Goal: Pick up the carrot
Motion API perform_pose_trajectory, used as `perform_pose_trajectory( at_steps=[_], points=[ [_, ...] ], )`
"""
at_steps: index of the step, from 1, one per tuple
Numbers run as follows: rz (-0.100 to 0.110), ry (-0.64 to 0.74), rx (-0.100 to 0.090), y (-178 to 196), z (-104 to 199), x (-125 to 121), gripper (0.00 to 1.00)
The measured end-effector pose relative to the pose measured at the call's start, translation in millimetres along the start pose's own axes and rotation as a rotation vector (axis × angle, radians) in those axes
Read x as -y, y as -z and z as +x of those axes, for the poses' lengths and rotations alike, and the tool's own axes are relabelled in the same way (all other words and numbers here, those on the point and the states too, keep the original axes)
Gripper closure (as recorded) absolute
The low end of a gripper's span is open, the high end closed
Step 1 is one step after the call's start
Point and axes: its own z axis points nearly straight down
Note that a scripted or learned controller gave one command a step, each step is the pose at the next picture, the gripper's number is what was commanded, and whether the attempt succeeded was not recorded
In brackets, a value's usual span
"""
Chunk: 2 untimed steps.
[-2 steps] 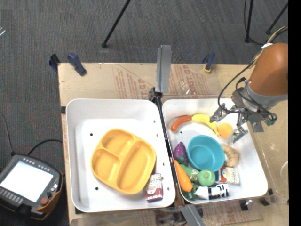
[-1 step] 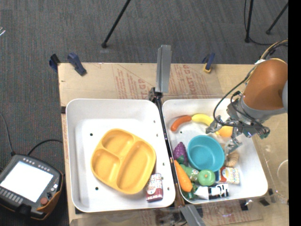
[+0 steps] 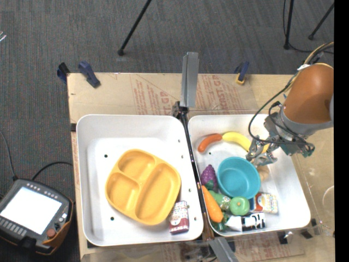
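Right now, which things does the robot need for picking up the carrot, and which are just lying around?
For the job:
carrot
gripper

Just lying about:
yellow tray
blue bowl
banana
sausage
grapes
green apple
small can

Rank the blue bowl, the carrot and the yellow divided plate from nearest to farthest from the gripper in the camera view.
From the gripper:
1. blue bowl, just beside it, in the right bin.
2. carrot, at the right bin's left wall, lower.
3. yellow divided plate, in the left bin.
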Motion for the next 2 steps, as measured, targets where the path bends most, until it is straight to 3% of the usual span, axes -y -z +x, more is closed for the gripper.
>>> perform_pose_trajectory(
  at_steps=[1, 2],
  points=[
    [0.012, -0.001, 0.006, 135.9, 20.3, -4.0, 1.0],
    [0.009, -0.07, 0.001, 225.3, 102.3, -40.5, 1.0]
  ],
)
